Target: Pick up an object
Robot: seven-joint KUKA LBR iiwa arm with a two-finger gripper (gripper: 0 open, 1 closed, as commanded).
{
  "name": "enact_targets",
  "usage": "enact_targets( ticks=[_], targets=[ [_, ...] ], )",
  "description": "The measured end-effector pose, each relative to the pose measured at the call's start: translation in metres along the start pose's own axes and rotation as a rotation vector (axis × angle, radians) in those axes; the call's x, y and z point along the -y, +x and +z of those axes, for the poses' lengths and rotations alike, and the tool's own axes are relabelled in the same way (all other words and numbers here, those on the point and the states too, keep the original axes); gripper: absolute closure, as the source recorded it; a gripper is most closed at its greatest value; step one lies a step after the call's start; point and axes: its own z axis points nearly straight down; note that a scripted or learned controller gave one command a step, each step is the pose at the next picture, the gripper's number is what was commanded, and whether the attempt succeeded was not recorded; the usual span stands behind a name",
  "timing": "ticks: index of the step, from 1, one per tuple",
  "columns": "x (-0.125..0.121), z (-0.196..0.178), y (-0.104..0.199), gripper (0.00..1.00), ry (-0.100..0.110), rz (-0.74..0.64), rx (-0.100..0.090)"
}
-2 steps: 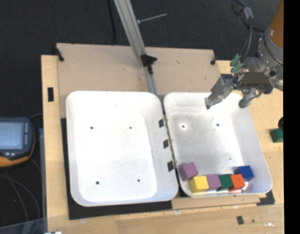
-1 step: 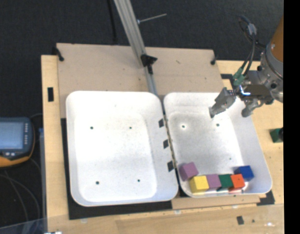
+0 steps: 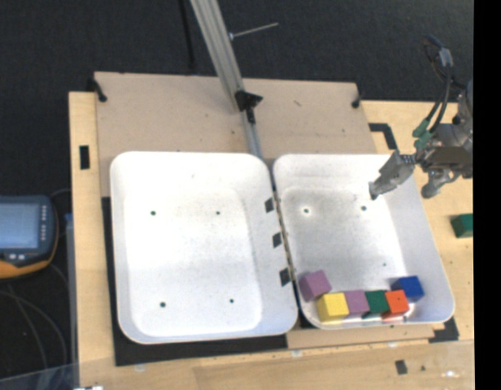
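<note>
over the right white plastic bin's (image 3: pixel 413 218) far right edge, the metal two-finger gripper (image 3: pixel 407 182) is seen open, w/ nothing held; small coloured cubes (image 3: pixel 360 299) are clustered near.

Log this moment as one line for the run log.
gripper: open, holding nothing, over right bin far edge | blocks: clustered at right bin near edge | pick: not yet done
</note>
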Motion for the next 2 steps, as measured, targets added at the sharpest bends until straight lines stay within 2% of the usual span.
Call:
enact_targets(
  ticks=[1,2],
  targets=[
    [-0.001,-0.012,0.001,1.00,-0.005,-0.007,0.001],
    [0.000,0.054,0.099,1.00,0.004,-0.012,-0.003]
  ],
)
